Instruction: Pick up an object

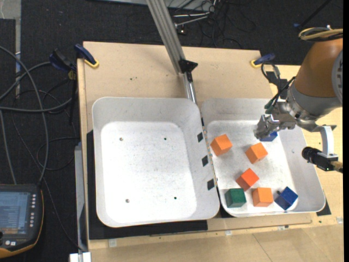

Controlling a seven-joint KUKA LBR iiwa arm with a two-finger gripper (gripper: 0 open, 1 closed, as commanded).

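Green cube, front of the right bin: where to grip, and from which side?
Come straight down on the green cube, since its top is exposed. Close on its left and right faces: both look free. An orange cube sits close at its far-right corner and the bin rim runs close along its front face.

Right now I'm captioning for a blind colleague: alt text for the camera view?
The gripper hangs over a blue block in the right bin, which also holds four orange blocks, one green and another blue.

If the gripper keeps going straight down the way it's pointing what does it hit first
Most likely the blue block peeking out just beneath the gripper in the right bin. Depth is unclear from this slanted view, so it may instead meet the bin floor beside it.
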